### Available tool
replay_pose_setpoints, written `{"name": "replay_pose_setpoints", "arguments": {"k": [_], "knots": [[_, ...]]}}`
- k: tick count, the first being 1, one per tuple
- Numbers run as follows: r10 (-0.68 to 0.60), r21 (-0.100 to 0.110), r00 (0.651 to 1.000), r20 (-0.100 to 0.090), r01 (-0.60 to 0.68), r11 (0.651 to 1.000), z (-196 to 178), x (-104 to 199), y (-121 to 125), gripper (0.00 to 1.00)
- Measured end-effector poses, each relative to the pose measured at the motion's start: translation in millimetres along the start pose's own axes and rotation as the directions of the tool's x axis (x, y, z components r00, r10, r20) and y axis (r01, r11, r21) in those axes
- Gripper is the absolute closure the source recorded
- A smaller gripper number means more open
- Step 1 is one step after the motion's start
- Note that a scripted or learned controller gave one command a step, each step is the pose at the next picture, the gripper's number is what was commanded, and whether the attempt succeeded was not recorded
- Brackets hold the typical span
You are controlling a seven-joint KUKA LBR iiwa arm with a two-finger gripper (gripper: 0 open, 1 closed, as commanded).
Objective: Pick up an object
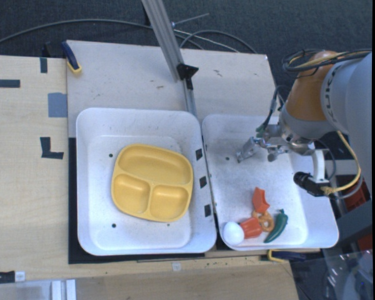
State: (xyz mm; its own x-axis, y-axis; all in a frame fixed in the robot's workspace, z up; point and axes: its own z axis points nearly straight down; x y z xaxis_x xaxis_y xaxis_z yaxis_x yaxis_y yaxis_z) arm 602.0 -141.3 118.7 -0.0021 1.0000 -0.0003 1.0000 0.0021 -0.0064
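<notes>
Small toy foods lie in the near corner of the right bin (237, 136): a white egg (233, 232), a red-orange piece (260, 200), an orange piece (252, 226) with a pretzel-like shape (267, 220) against it, and a green pepper (277, 227). My gripper (257, 155) hangs over the far half of this bin, well back from the pile. It is open, its fingers spread with nothing between them.
In the left bin (87, 167) lies a yellow divided plate (152, 182). A grey metal pole (165, 33) slants down to the bins' shared far edge. Cables run along the right side by the arm (312, 95).
</notes>
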Motion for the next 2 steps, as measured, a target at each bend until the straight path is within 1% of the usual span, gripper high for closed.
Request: {"name": "replay_pose_setpoints", "arguments": {"k": [1, 2], "knots": [[0.0, -0.004, 1.0, 0.001, 0.0, 1.0, 31.3, 0.6, -0.1, 0.0], [-0.002, -0.004, 1.0, 0.0, 0.002, 1.0, 20.3, 1.4, 0.0, 1.0]]}}
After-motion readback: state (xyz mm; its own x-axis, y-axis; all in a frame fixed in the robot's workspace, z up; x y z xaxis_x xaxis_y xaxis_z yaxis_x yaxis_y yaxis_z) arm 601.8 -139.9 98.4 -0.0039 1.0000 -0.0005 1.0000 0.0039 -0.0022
